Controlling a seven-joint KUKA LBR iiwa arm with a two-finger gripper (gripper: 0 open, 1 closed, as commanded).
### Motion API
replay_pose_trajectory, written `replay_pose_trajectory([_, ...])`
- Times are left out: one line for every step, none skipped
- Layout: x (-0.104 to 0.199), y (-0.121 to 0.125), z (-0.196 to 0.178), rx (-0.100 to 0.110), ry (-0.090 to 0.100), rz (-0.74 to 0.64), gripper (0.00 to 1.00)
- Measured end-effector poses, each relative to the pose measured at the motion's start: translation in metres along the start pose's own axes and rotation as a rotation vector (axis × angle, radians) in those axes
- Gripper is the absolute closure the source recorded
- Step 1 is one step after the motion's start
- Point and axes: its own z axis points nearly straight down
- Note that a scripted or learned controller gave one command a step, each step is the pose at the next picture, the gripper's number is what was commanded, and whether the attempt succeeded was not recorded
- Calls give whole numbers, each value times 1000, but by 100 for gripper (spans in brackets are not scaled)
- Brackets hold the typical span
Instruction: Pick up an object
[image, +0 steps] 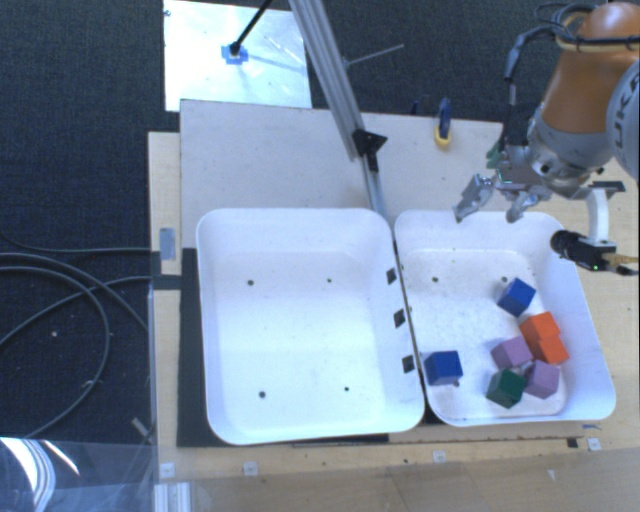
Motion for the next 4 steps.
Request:
replay_pose_trajectory([-53,-13,-94,-10,-5,7,0])
replay_pose_trajectory([-1,-80,-30,9,3,-1,0])
replay_pose_trajectory([0,-138,-118,-10,-2,2,0])
replay_pose_trajectory([52,-169,-88,2,2,-4,0])
